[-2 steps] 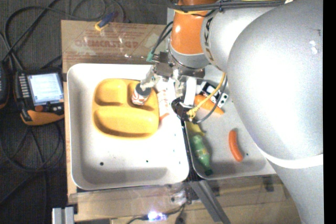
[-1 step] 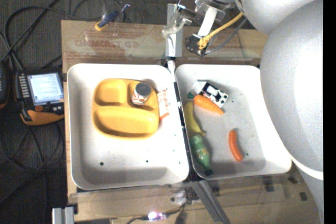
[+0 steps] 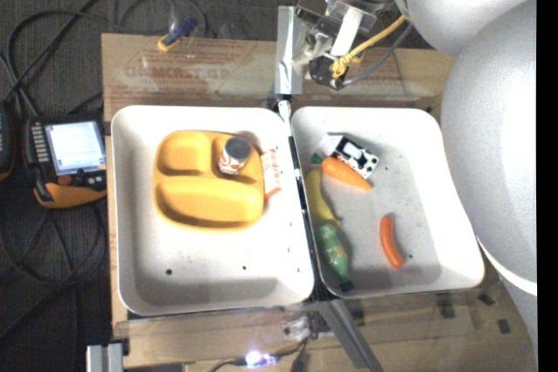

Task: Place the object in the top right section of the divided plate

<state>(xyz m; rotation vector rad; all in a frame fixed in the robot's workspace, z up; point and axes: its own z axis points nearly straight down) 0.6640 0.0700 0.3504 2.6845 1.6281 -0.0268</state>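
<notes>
Small can [image 3: 234, 155]: short cylinder, grey lid with a dark centre, red-and-white label; stands upright in the top right section of the divided plate [image 3: 209, 203], against its far rim. Judged light, rigid, smooth-walled and likely slippery; apt to roll if tipped. Best taken across the round side wall from above, low enough to clear the lid rim.

Divided plate: yellow, three sections, lies in the left bin [image 3: 174, 274]. The two other sections hold nothing visible.

Left bin: shallow, white; holds the plate and, just beside its right edge, a red-and-white wrapper [image 3: 273, 172] lying against the bin wall.

Right bin [image 3: 427, 213]: shallow, white; holds a black-and-white block [image 3: 356, 154], a carrot [image 3: 346, 174] touching it, a banana [image 3: 320, 198], a green vegetable [image 3: 332, 246] below the banana, and a red chilli-like piece [image 3: 391, 241], set apart.

Gripper [image 3: 324, 57]: hangs beyond the far edge of the bins, well apart from the can; whether the hand is spread or pressed together cannot be told, and nothing is seen in it.
</notes>
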